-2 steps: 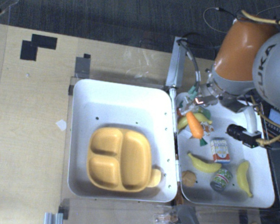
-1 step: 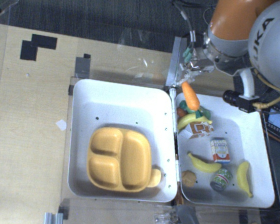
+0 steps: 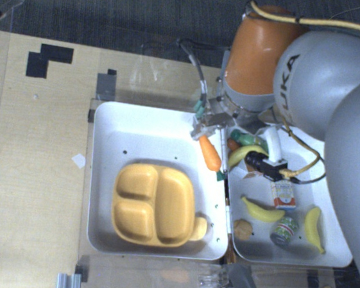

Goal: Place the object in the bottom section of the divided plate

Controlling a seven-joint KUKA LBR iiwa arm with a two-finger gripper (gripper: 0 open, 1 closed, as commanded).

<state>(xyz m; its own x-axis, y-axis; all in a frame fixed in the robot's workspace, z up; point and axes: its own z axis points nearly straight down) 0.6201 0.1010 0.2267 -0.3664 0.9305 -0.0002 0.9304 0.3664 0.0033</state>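
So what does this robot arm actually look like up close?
The arm is bulky, with rounded, smooth grey shells and dark KUKA lettering. A wide orange band sits above the wrist. A yellowish cable runs along its top. The gripper is a small metal piece with thin wires nearby.

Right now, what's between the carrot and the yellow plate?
Nothing: the camera view shows just bare white bin floor between the carrot, by the bin's right wall, and the plate.

Light wood bench (image 3: 28, 174) w/ black squares (image 3: 51, 59) at upper left, dark grey carpet (image 3: 118, 4) behind.
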